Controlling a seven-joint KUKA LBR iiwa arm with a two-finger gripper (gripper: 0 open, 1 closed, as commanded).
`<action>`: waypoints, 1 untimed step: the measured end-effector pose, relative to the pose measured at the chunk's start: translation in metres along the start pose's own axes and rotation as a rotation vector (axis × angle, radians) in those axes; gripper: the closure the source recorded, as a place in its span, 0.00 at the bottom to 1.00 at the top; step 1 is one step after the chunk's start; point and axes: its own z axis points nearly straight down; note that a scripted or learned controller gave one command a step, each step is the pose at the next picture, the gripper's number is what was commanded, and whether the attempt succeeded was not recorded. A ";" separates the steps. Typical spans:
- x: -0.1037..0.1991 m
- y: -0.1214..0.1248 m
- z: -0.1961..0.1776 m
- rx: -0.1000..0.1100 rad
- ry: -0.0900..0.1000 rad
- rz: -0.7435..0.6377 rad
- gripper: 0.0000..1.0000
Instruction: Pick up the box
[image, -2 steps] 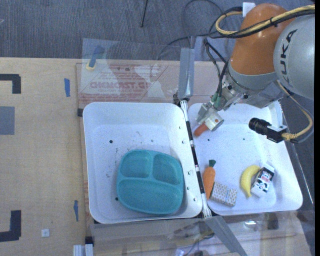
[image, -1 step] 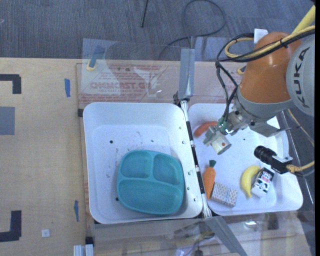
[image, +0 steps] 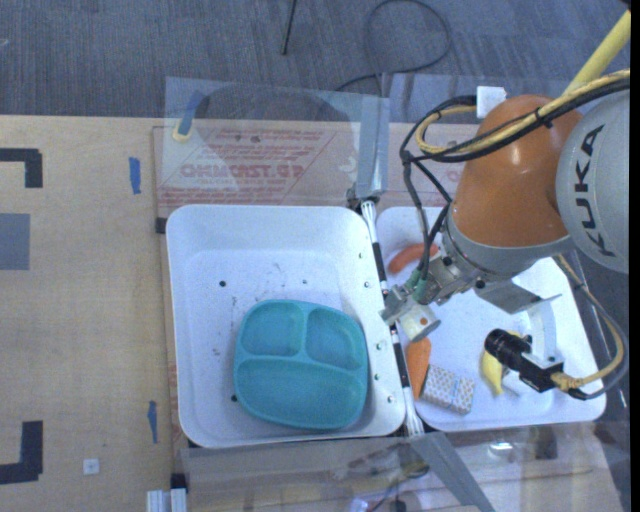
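Hanging low over the right bin (image: 575, 300), the tool (image: 415, 312) sits near that bin's left wall, just above an orange carrot-like piece (image: 418, 356); whether it is open or closed I cannot tell, and nothing is seen in its grip. The box (image: 448, 389), small and patterned, lies below it at the bin's front edge, apart from the tool. A banana (image: 491, 372) lies right of the box. The left bin (image: 200, 300) holds a teal 3-part tray (image: 300, 365).

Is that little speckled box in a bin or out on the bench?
In: the box lies flat on the right bin's floor, near its front edge.
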 end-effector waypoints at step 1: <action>-0.006 0.028 -0.029 -0.004 -0.003 -0.083 1.00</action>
